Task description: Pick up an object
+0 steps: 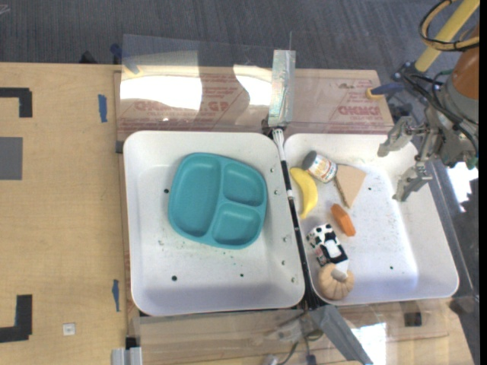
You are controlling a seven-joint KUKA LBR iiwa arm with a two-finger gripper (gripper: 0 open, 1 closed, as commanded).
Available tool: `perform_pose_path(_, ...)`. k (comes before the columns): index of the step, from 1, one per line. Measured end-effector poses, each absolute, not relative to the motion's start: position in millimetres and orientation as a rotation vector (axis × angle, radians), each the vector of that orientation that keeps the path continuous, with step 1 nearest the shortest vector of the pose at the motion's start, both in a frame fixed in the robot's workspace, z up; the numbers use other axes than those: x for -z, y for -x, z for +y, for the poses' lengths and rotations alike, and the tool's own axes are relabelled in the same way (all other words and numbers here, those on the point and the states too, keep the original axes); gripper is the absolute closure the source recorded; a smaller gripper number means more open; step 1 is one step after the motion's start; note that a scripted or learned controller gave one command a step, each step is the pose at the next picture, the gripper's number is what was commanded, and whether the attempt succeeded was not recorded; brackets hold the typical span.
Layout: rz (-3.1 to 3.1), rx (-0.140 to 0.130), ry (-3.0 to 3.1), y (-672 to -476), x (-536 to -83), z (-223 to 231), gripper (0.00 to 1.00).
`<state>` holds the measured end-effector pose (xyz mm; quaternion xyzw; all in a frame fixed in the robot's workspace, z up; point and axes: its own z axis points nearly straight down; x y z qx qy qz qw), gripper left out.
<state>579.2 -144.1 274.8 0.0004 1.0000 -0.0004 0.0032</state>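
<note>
Nearest the camera, a tan shell-like object [335, 281] lies well left of the gripper [407, 166], fingers apparently apart, empty.

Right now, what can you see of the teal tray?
The teal tray lies flat in the left bin, slightly rotated against the bin's edges. It looks like matte plastic, a rounded square with three compartments: one large on the camera's left, two smaller on the right. All three hold nothing. It sits nearer the bin's back wall than its front, touching only the bin floor as far as I can tell. Dark specks dot the floor along its front edge.
</note>
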Motion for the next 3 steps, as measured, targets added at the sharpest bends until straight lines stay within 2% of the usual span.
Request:
perform_pose_path(1,3.123,-0.002,-0.379,-505.0,-130,-135,0.00)
perform_pose_path(2,3.033,-0.001,-0.767,-563.2,-89,-110,0.00)
perform_pose_path(3,3.024,-0.001,-0.762,-566.3,-102,-110,1.00)
